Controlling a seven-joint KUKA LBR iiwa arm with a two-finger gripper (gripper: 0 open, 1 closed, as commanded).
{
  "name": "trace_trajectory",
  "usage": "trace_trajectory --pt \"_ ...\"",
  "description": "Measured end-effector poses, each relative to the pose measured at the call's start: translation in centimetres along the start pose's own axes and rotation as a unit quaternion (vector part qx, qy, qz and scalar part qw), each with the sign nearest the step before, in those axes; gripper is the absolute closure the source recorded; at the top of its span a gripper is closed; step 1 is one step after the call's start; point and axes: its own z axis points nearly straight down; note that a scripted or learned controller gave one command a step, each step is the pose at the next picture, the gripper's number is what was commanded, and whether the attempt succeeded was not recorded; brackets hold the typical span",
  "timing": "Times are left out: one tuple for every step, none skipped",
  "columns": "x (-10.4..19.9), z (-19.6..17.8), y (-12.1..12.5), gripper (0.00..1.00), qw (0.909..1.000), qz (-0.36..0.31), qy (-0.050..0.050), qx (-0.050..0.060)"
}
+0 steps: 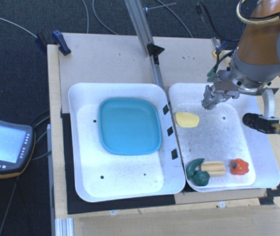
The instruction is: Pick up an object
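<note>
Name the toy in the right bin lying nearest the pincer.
The yellow piece, alone by the bin's left wall just below the pincer; the green, tan and red toys line the front edge.

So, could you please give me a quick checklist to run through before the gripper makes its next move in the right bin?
1. Objects within the right bin: ok.
2. Yellow piece lies apart from the others: ok.
3. Gripper centred over the yellow piece: not ok, it sits up and right of it.
4. Green piece and wooden block separated: not ok, they touch.
5. Finger opening: cannot tell.
</note>
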Motion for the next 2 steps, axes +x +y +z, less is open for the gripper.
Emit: trace_trajectory --pt "5.3 1.6 0.3 1.0 1.0 0.0 0.0 0.001" --pt "10.7 2.9 0.4 1.0 1.0 0.0 0.0 0.001"
